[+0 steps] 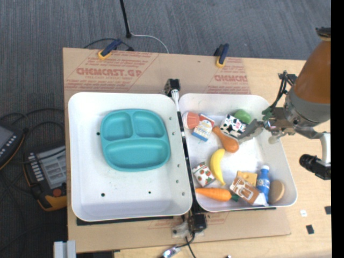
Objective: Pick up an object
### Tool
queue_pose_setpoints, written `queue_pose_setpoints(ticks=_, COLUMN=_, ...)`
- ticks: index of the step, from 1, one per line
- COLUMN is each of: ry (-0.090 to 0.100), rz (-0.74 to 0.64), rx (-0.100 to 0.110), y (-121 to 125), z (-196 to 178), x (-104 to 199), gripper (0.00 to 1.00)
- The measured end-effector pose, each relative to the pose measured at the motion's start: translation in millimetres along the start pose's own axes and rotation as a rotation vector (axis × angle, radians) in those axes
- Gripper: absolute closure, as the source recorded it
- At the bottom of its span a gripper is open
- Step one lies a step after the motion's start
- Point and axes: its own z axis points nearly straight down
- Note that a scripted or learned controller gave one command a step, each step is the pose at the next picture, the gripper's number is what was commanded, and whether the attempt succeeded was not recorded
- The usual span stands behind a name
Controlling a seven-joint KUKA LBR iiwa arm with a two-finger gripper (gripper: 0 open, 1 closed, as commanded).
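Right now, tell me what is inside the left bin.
The left bin holds a teal divided plate with three compartments, nothing visible in them. Around it lies bare white floor with a few small dark dots. Whatever lies under the plate is covered.

Bench board (113, 71) — red print "CHEMCAST GP", repeated at right, partly hidden.
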Motion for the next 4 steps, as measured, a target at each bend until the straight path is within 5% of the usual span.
queue_pose_setpoints(ticks=1, ry=0.000, rz=-0.304, rx=0.000, y=14.2, z=132.9, x=36.8, gripper=0.00)
queue_pose_setpoints(ticks=3, ry=-0.010, rz=-0.161, rx=-0.024, y=-31.0, z=158.0, x=42.7, gripper=0.00)
queue_pose_setpoints(ticks=4, ry=-0.007, rz=-0.161, rx=-0.021, y=-31.1, z=147.5, x=43.5, gripper=1.00)
